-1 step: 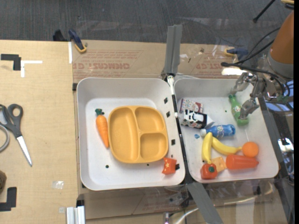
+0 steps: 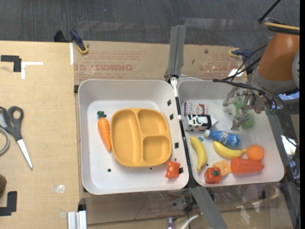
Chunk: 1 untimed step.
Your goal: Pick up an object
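Observation:
My gripper (image 2: 240, 114) hangs over the back right part of the right bin (image 2: 274, 142), under the grey arm with the orange band (image 2: 281, 56). A small green object (image 2: 248, 123) lies right beside its tip, partly hidden by it. Just in front lie a blue bottle (image 2: 224, 138), a milk carton (image 2: 197, 118), two bananas (image 2: 198, 152) (image 2: 228, 150), an orange (image 2: 255, 152), a long orange-red piece (image 2: 246, 166) and a red tomato-like piece (image 2: 213, 175).
The left bin (image 2: 90, 142) holds a yellow divided plate (image 2: 141, 136), a toy carrot (image 2: 104, 131) and a small red piece (image 2: 172, 170). Scissors (image 2: 18, 132) lie on the bench at far left. A grey divider (image 2: 177, 51) runs behind the bins.

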Tool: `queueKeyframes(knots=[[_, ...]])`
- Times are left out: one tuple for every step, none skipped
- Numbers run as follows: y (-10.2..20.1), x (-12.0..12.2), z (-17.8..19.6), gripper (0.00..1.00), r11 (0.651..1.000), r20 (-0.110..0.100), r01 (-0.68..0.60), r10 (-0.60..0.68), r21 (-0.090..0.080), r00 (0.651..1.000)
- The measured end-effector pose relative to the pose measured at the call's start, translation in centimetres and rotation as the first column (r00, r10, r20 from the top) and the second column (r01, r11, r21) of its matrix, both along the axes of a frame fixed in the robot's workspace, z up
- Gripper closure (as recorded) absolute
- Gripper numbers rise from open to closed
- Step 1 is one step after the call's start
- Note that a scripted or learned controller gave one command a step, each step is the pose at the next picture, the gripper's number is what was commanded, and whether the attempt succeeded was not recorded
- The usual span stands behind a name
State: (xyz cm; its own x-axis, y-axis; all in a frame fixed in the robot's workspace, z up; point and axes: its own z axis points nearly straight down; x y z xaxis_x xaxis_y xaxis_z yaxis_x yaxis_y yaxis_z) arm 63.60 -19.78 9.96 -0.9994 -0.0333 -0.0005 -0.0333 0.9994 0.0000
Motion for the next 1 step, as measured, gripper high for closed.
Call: queueKeyframes(knots=[[0.14, 0.18, 0.84, 1.00, 1.000, 0.003, -0.005, 0.005, -0.001, 1.000]])
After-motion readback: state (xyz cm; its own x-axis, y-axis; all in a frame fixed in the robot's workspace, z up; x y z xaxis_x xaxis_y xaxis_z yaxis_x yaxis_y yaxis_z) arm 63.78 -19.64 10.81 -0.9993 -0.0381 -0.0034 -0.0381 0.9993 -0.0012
